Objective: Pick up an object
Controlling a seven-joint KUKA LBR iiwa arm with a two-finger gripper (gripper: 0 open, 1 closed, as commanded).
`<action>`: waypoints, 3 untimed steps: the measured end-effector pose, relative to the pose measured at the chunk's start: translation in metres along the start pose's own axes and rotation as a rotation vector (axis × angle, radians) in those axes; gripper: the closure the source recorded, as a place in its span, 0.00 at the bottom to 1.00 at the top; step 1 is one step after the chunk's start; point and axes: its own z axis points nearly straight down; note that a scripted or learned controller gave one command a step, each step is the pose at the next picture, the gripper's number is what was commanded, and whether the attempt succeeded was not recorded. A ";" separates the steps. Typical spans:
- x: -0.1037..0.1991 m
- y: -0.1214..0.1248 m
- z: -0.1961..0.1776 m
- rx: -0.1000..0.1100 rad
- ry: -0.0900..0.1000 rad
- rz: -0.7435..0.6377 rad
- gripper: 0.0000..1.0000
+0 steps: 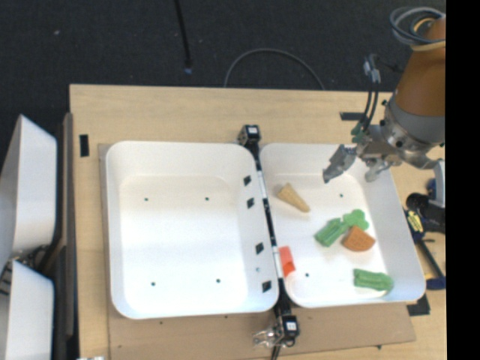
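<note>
While my gripper (352, 167) is hovering spread and seemingly empty beyond the tan cone (294, 198), I am risking a miss: the cone is lying tilted and may roll.

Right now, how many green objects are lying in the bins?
2, both in the right bin: one green piece near the middle, touching the orange piece, and another green piece near the front edge. Part of another could be hidden.
</note>
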 end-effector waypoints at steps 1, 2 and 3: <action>-0.033 -0.006 0.122 0.009 0.000 0.005 0.00; -0.035 -0.057 0.194 0.008 0.002 0.004 0.00; -0.038 -0.043 0.190 -0.001 0.000 0.002 0.00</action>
